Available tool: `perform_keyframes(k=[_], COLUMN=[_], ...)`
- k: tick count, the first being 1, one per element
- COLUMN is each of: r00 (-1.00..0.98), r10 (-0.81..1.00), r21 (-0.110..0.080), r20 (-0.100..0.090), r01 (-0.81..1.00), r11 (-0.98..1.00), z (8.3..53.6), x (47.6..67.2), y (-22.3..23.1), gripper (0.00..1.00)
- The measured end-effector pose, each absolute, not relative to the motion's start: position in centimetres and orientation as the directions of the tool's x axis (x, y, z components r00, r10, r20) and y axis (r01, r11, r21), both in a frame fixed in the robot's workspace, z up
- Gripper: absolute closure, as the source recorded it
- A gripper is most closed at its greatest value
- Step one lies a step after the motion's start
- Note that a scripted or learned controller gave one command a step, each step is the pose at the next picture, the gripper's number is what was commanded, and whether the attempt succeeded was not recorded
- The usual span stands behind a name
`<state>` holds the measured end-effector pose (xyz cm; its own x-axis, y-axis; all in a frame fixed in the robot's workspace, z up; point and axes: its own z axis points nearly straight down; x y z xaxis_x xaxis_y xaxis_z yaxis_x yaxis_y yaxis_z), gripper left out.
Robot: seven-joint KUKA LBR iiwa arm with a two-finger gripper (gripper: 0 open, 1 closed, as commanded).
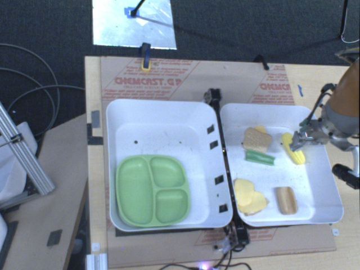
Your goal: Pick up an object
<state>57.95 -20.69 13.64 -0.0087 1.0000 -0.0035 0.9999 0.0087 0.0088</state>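
Counter [169, 80] under printed cardboard sits on dark carpet [45, 16], cables left, foil sheet [134, 14] far; gripper [299, 141] over yellow corn [293, 149], finger state unclear.

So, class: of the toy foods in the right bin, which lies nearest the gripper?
The yellow corn-like piece, lying right beside the gripper near the bin's right side. The green piece, cracker and bread roll lie farther off.

Even, soft overhead light; my bins [169, 114] read bright white with faint shadows. Glare on the foil sheet [134, 16] beyond the bench's far edge. Slight overall softness.
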Motion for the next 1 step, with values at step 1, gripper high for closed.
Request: perform_keyframes(k=[1], r00=[0.001], r10=[1.000], r21=[-0.006], r20=[0.003], r01=[1.000], r11=[-0.001], z=[9.06], x=[51.73], y=[-19.80], gripper=[1.00])
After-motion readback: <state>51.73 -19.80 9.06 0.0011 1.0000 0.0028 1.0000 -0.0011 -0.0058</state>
